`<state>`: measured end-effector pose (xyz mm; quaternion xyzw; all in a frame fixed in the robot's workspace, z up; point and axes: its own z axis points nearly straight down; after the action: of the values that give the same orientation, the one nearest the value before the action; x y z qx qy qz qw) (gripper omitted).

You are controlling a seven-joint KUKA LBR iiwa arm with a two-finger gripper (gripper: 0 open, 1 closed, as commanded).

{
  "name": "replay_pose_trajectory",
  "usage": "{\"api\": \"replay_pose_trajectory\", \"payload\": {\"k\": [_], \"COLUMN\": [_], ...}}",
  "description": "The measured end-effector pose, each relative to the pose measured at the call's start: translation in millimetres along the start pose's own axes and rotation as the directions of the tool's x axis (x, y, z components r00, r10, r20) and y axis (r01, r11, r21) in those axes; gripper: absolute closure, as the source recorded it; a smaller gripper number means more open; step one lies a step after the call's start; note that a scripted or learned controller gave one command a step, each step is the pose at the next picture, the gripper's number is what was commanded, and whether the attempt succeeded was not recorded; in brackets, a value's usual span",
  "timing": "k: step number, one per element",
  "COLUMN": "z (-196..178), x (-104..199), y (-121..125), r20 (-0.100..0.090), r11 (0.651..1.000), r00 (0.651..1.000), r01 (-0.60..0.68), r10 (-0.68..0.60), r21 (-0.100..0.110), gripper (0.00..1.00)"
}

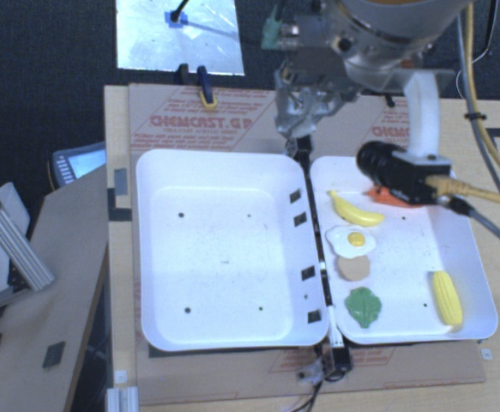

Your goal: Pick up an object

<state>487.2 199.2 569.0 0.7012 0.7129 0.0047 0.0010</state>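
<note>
Overhead, pincer (299, 148) above bins' far seam (opening unclear), banana (356, 210) apart.

Robotics lab or test cell, not a home. Grey industrial arm (387, 15) with exposed cables (490, 144) fills the upper right of the frame. Desk (117, 230) carries a cardboard sheet (198, 120) printed CHEMCAST under two white bins (147, 178), clamped at the top. Aluminium extrusion (5, 230) at left edge, dark carpet, plastic toy food (352, 243) as test props.
</note>
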Motion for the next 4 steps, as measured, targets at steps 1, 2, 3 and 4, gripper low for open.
{"api": "replay_pose_trajectory", "payload": {"k": [1,2,3,4], "z": [-11,-22,-33,-44], "x": [0,0,0,0], "y": [0,1,1,1], "r20": [-0.001,-0.002,-0.003,-0.004], "r11": [1.000,1.000,1.000,1.000], "r00": [1.000,1.000,1.000,1.000], "r01": [0.004,0.007,0.011,0.013], "r10": [-0.004,-0.007,-0.011,-0.014], "r21": [-0.002,-0.004,-0.006,-0.007], "gripper": [1.00,1.00,1.00,1.00]}}
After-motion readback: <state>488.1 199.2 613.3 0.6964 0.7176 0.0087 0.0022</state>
